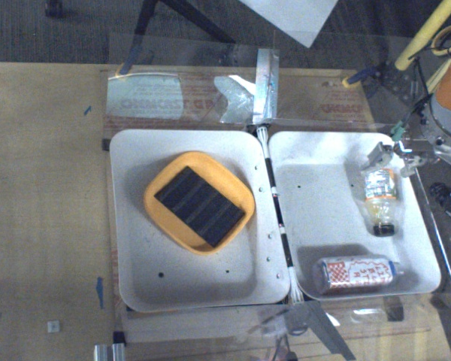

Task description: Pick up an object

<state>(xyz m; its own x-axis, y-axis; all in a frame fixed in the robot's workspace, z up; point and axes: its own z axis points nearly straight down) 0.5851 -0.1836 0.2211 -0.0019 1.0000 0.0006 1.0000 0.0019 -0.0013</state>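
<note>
Approach phase, nothing picked yet. Gripper sits at the far right edge of the right bin, just above the top end of a small clear bottle with a dark cap, which lies flat on the bin floor. Can't tell the gripper's state. A red-patterned tube lies near the bin's front wall; an orange tray is in the left bin. Likely next: centre over the bottle, descend, grip across its width.
</note>
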